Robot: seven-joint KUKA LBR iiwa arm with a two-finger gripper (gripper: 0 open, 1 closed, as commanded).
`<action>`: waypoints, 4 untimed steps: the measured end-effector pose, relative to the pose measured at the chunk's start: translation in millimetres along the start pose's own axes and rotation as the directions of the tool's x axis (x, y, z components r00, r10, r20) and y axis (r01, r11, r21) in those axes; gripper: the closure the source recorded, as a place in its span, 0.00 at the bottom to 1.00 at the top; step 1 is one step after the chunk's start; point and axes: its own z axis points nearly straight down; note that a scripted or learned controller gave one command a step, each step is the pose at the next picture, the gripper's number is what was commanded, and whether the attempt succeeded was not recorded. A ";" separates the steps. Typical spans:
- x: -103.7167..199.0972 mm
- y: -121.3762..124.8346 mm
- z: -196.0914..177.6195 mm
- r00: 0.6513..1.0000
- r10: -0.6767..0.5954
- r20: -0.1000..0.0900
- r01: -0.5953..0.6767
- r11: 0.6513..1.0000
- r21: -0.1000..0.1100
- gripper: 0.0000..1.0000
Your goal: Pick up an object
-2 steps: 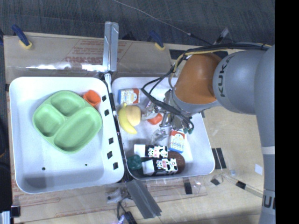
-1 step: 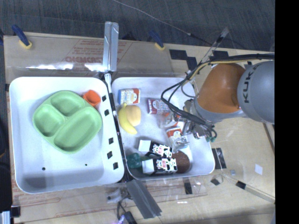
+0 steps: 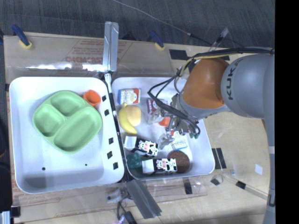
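The right bin (image 3: 205,146) holds several small objects: a yellow banana-like toy (image 3: 129,118), a blue-and-white packet (image 3: 129,95), two black-and-white cow-patterned pieces (image 3: 147,147) (image 3: 166,164), a brown round item (image 3: 180,158), a dark green item (image 3: 134,161) and a small orange-red piece (image 3: 164,122). My gripper (image 3: 175,130) reaches down into the middle of this bin, below the orange wrist band (image 3: 205,83), right beside the orange-red piece and some clear plastic. The wrist and cables hide its fingers.
The left bin (image 3: 28,171) carries a green divided plate (image 3: 67,120) and a small orange cup (image 3: 92,97) at its upper right. A grey divider (image 3: 110,45) stands between the bins at the back. The arm's grey body (image 3: 250,85) covers the right bin's right side.
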 end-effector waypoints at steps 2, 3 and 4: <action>33.6 13.3 0.3 0.997 0.074 0.000 -0.074 0.997 -0.001 0.00; -8.8 67.5 0.1 0.977 0.213 0.001 -0.213 0.977 0.000 0.00; -11.7 -30.9 -30.5 0.970 0.245 0.004 -0.245 0.970 0.004 0.00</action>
